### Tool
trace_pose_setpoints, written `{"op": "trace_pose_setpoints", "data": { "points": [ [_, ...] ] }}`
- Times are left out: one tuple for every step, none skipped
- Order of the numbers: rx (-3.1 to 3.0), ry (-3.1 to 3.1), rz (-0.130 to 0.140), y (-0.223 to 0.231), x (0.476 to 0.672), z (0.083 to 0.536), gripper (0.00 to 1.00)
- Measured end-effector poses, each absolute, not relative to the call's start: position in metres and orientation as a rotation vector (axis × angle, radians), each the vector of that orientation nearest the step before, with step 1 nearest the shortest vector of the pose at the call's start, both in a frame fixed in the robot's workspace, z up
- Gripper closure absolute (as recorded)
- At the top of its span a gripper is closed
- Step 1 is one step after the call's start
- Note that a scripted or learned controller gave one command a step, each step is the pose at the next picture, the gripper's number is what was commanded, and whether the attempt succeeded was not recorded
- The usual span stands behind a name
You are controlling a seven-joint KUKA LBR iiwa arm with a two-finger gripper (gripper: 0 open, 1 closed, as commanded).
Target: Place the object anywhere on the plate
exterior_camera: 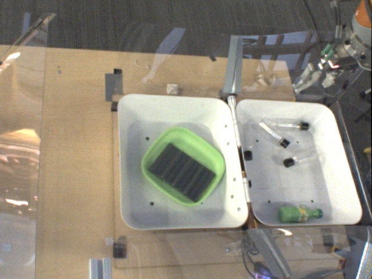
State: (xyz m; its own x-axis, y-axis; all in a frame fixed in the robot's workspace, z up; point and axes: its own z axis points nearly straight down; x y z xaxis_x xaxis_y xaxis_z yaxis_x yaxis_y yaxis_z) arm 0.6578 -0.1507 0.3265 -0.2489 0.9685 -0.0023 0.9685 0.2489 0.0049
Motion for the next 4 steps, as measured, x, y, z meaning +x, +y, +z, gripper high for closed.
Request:
{"op": "trace_pose_setpoints", "data": {
  "points": [
    [1.493,2.754,0.003,-0.205,0.647,0.437,0.00],
    [1.633,2.674,0.003,-0.205,0.598,0.437,0.00],
    [1.624,2.671,0.007,-0.204,0.600,0.449,1.00],
    [1.410,2.801,0.003,-0.154,0.650,0.341,1.00]
  ]
}}
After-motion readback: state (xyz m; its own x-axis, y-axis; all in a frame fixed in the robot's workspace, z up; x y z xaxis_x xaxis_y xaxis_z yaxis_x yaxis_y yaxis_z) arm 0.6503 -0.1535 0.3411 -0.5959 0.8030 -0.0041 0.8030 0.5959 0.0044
